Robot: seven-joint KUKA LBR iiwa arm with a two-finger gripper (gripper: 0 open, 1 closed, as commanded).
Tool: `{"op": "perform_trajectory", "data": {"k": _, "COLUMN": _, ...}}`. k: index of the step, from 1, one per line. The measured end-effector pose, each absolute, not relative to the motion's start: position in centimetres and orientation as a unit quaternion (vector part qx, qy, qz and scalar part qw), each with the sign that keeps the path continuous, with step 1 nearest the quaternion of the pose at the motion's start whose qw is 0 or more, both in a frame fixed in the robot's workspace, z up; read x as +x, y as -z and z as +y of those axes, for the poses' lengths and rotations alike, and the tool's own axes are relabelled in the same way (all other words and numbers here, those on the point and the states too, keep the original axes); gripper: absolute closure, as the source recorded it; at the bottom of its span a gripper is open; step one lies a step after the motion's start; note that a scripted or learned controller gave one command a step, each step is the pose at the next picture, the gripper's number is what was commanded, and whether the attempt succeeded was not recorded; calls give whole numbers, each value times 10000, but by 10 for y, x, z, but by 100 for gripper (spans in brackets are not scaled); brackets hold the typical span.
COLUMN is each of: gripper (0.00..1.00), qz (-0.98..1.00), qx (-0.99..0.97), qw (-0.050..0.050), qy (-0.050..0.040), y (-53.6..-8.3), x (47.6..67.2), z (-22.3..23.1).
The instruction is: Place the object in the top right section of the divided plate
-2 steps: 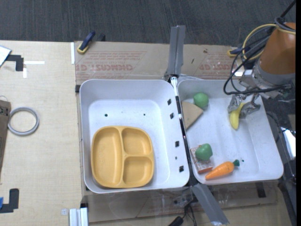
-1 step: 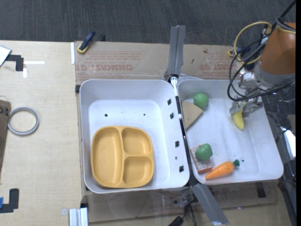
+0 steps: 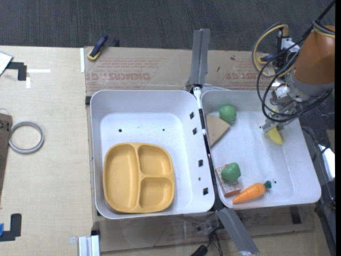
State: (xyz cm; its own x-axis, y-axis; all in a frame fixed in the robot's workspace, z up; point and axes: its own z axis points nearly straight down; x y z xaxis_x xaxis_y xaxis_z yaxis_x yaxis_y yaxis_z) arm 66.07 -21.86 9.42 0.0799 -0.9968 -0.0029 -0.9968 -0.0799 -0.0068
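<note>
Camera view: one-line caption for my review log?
Gripper over a yellow item in the right bin; yellow divided plate in the left bin.

A robotics lab or test workshop is shown: two white bins [image 3: 101, 143] are set side by side on a bench topped with flattened cardboard [image 3: 144, 71] and plywood, over dark carpet [image 3: 133, 9]. A roll of tape [image 3: 25, 137] is left near the bench's left edge, and loose cables [image 3: 269, 52] are looped by the arm [image 3: 314, 57] at the right
</note>
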Motion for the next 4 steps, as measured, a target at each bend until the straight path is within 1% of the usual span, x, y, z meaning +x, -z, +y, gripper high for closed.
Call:
{"op": "perform_trajectory", "data": {"k": 1, "gripper": 100, "qz": 5318, "qx": -8469, "qw": 41, "qy": 0, "y": -93, "x": 661, "z": -209}}
{"op": "perform_trajectory", "data": {"k": 2, "gripper": 100, "qz": 3282, "qx": -9446, "qw": 24, "qy": 2, "y": -93, "x": 661, "z": -200}}
{"op": "perform_trajectory", "data": {"k": 3, "gripper": 100, "qz": 1357, "qx": -9907, "qw": 15, "qy": 16, "y": -93, "x": 660, "z": -198}}
{"op": "perform_trajectory", "data": {"k": 4, "gripper": 100, "qz": 939, "qx": -9956, "qw": 70, "qy": 10, "y": -93, "x": 662, "z": -209}}
